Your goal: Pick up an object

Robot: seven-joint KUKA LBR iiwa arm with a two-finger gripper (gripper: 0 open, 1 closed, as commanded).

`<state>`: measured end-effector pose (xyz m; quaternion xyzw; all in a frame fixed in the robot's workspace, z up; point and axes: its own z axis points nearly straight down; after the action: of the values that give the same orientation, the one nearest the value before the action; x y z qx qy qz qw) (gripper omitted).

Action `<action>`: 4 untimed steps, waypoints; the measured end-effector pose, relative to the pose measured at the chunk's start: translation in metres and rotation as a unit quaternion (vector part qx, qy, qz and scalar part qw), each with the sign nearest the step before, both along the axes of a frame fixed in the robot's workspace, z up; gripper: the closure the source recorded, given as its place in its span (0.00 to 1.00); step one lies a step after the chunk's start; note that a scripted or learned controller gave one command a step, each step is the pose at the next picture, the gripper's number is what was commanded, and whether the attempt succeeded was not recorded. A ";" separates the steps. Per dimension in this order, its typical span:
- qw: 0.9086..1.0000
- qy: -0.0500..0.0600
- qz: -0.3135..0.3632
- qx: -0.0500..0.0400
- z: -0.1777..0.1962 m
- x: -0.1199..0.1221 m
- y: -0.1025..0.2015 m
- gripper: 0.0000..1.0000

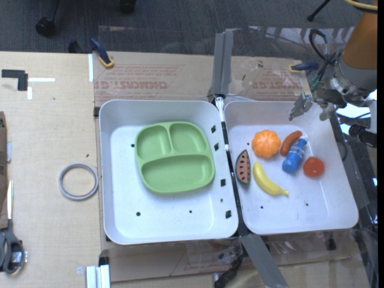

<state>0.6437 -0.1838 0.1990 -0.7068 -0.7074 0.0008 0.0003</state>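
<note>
Hovering over the right bin's [336,215] far right corner, the gripper [313,108] carries nothing; jaw state cannot be determined. Orange [266,143], sausage [291,141], blue bottle [294,156], tomato [313,167], banana [268,181] and watermelon slice [242,167] lie inside.

Two bins side by side on the table [48,137]. In the left bin [114,221], a divided plate [174,156], toward the back. In the right bin [300,215], a cluster near the middle: watermelon slice [242,166] leftmost, against the dividing wall; orange [266,143] behind and right of it; banana [268,181] in front of the orange; sausage [290,142] right of the orange, touching the bottle [293,156]; tomato [313,167] rightmost. Hand [314,105] over the right bin's back right corner. Left of the bins, a tape ring [78,180]; scissors [10,245] at the table's left edge.
</note>
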 end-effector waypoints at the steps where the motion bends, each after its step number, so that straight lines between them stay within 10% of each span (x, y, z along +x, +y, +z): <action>1: 1.000 0.000 0.001 0.000 -0.108 -0.040 0.076 0.00; 3: 1.000 -0.001 -0.002 0.000 -0.107 -0.166 0.085 0.00; 4: 1.000 0.001 -0.004 0.001 -0.099 -0.166 0.085 1.00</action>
<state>0.4772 -0.0991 0.0995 -0.7095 -0.7047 0.0008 0.0012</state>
